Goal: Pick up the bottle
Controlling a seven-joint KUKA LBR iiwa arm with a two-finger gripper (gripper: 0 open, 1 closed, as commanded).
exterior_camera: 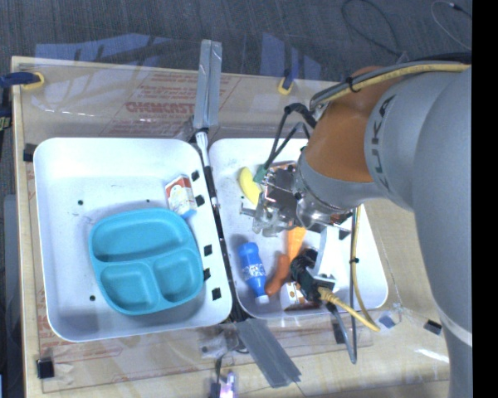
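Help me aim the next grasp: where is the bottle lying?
The blue bottle lies in the right bin, near its left wall and front edge, with the carrot just to its right.

Two bins are sitting side by side on the tabletop (66,81). In the left bin (58,172), a divided tray (145,259) is lying toward the near side, and a small carton (179,195) is resting just behind the tray's far right corner, near the wall shared with the right bin (228,160). In the right bin, the bottle (252,269) is lying near the left wall, toward the front. A carrot (284,259) is lying just right of the bottle. A banana (248,184) is lying behind the bottle, toward the far side. The gripper (274,210) is hanging over the right bin, between the banana and the carrot.
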